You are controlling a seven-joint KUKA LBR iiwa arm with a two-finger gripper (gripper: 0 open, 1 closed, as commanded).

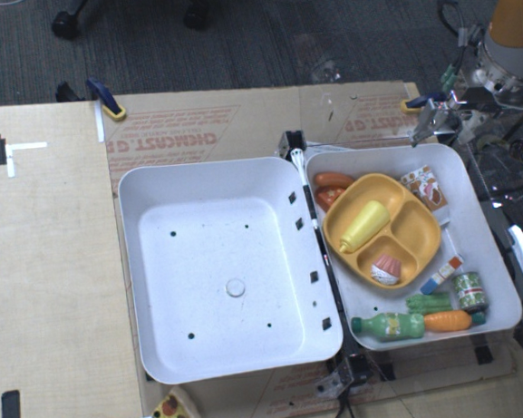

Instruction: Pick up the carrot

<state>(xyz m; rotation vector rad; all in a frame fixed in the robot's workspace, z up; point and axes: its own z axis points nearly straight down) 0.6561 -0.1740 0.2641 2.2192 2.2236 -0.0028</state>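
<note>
Two white bins sit side by side on the desk (48,268), the left bin (155,349) beside the right bin (493,256), whose near edge holds the carrot (449,322) between a green bottle (390,327) and a can (470,291), while the pincer (440,120) hangs beyond its far right corner, its state impossible to tell.

The orange carrot (448,322) with a green top lies by a green bottle (389,327) in the white right bin (487,229), a yellow tray (417,232) holds a paler yellow piece (365,224), and the left bin (150,286) is plain white.
</note>
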